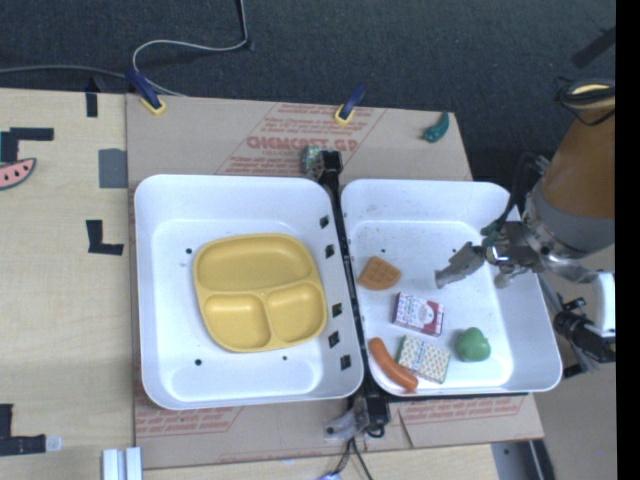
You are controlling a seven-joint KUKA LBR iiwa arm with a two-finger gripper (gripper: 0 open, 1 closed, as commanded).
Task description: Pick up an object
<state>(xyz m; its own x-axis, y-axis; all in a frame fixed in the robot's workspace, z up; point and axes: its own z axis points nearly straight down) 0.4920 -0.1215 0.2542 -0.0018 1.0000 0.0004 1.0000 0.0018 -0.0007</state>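
The right bin (520, 368) holds several small items: a tan waffle-like piece (379, 273), a red and white box (418, 314), a green round fruit (473, 345), a patterned packet (424, 359) and an orange sausage (392, 364). My gripper (483, 266) hangs over the right part of this bin, up and to the right of the box. It is open with nothing between its fingers; one grey finger (455, 268) points left toward the waffle piece.
The left bin (160, 268) holds a yellow divided tray (262, 291). A black divider (338, 268) runs between the bins. Clips and a cable lie on the cardboard behind the bins. A teal item (436, 128) sits at the back right.
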